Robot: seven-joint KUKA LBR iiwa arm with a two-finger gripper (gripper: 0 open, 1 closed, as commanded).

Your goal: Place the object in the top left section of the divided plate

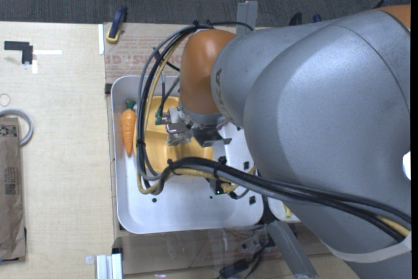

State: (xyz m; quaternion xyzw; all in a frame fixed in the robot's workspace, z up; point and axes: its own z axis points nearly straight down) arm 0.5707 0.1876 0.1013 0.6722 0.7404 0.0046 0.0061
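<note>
Counted: 1 carrot point(128, 129), left of the yellow divided plate point(154, 140); 1 plate; 1 white bin point(134, 206) visible around the plate; 1 arm point(313, 121) over the plate.

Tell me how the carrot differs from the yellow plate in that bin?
The carrot is orange, small and slender; the plate is yellow, broad and flat. The carrot lies in full view beside the plate's left edge, while the arm hides most of the plate. Both rest in the same white bin.
</note>
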